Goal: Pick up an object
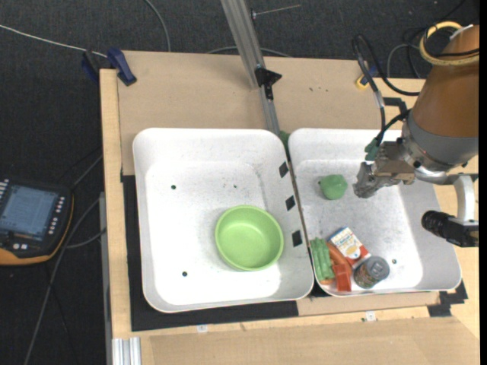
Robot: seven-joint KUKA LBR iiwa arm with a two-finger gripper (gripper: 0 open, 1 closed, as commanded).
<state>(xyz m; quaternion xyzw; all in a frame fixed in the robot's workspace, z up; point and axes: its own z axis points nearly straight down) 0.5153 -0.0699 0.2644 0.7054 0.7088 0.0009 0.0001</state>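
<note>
While the arm reaches in over the right bin, the scene reads as follows, nearest first.

Landmark: the shallow white plastic right bin (pixel 415 223), with everything below placed against it.

Near corner clutter: a small white and orange carton (pixel 346 242), an orange and green carrot-shaped toy (pixel 332 265) and a round grey tin (pixel 371 272) are bunched in the bin's near left corner, touching one another; packed so tightly, they would probably be awkward to grasp singly.

Green bowl: a round light green plastic bowl (pixel 249 237) sits in the shallow white left bin (pixel 190 173), just beyond the right bin's left wall.

Likely target: a small rounded green lump (pixel 332 186) lies alone on the right bin's floor toward its far left part, apart from the clutter, so it seems the easiest pick.

Gripper: the grey two-finger gripper (pixel 365 186) hangs just beside that lump, on its right, low over the bin floor.

Fingers: nothing is seen between them; how far apart they stand I cannot tell.

Task state: judged not yet done, as every object rests in a bin.
</note>
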